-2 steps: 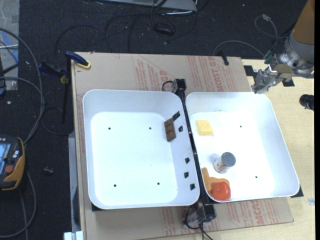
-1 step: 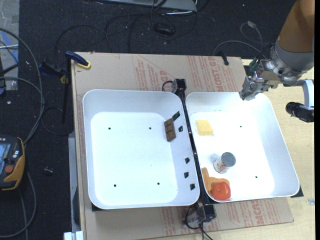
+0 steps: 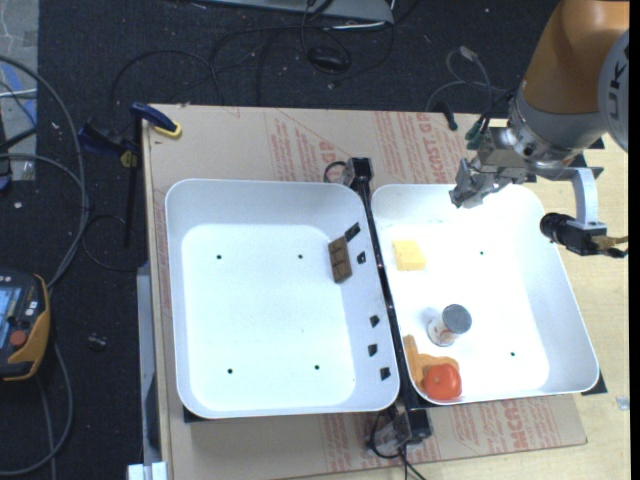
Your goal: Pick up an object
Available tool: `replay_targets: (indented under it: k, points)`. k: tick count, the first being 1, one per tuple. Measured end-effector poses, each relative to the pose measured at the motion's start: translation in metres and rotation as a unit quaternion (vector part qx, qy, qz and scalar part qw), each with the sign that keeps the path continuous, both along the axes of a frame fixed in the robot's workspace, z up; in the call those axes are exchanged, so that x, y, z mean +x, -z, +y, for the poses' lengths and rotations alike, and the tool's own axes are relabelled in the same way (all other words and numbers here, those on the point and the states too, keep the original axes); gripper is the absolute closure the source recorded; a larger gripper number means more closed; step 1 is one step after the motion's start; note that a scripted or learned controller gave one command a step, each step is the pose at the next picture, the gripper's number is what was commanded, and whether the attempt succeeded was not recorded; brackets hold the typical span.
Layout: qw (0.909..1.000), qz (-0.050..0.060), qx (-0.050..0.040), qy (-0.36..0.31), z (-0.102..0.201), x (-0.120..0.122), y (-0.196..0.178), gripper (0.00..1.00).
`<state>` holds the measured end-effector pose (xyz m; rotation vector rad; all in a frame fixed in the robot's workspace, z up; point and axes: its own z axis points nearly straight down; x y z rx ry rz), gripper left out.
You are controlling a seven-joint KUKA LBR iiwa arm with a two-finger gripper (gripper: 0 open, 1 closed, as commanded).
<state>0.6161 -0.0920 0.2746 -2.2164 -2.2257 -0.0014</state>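
1. A flat yellow square block [image 3: 408, 256] is seen lying in the right bin [image 3: 560, 298], near its left wall.
2. A small grey-topped round object [image 3: 451, 323] is placed near the middle of this bin.
3. A red-orange rounded object [image 3: 441, 379] is found in the front left corner, against the wall.
4. A brown bar [image 3: 340, 261] lies in the left bin [image 3: 200, 298].

I see the gripper [image 3: 468, 194] poised over the far edge of the right bin [image 3: 560, 298], nothing between its tips that I can make out. In that bin lie a yellow block [image 3: 408, 256], a small grey-capped jar [image 3: 449, 324] and an orange-red toy [image 3: 437, 373] (tucked into the near left corner). The left bin [image 3: 200, 298] holds a brown bar [image 3: 340, 260] against its right wall.
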Motion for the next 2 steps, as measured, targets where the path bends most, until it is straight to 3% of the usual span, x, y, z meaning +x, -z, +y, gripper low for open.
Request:
replay_targets:
  k: [2]
  points:
    - [1.0000, 0.001, 0.0001, -0.001, 0.111, -0.035, 0.024, 1.00]
